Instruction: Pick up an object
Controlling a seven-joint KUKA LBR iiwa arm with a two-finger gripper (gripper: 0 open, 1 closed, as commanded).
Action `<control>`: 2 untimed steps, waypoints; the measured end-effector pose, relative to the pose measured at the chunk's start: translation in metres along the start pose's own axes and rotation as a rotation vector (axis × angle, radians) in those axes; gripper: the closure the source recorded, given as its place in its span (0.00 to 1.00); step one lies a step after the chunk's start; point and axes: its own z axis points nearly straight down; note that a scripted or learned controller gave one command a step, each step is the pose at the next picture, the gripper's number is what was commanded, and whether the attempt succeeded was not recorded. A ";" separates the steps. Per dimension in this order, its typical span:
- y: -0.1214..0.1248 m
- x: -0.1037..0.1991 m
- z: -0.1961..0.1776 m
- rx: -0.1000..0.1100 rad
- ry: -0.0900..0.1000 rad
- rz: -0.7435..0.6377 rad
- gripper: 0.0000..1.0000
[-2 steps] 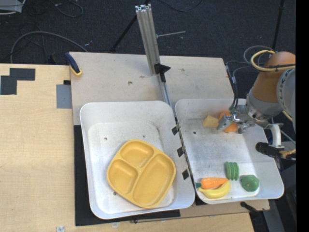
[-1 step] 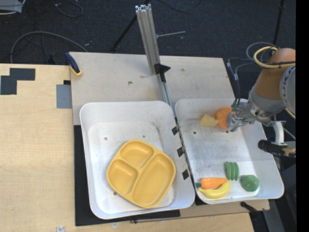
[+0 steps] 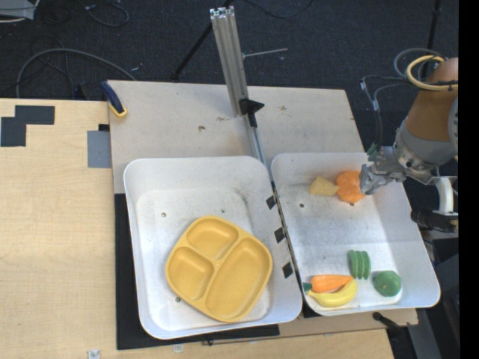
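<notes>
my pincer (image 3: pixel 368 181) sits at the orange object (image 3: pixel 349 187), upper middle of the right bin (image 3: pixel 419 290); can't tell its state. best centre over the orange, clear of the yellow wedge (image 3: pixel 323 187), before lifting.

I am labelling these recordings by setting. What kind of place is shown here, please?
Most likely a robotics lab or test bench, not a kitchen. Two shallow white bins sit on a board, holding toy food such as a plastic banana and a yellow divided plate. Loose cables lie on dark carpet behind.
</notes>
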 end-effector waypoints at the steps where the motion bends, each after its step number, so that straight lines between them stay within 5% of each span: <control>1: -0.003 0.008 -0.058 -0.002 -0.001 -0.001 1.00; 2: -0.008 0.013 -0.118 -0.003 -0.001 -0.001 1.00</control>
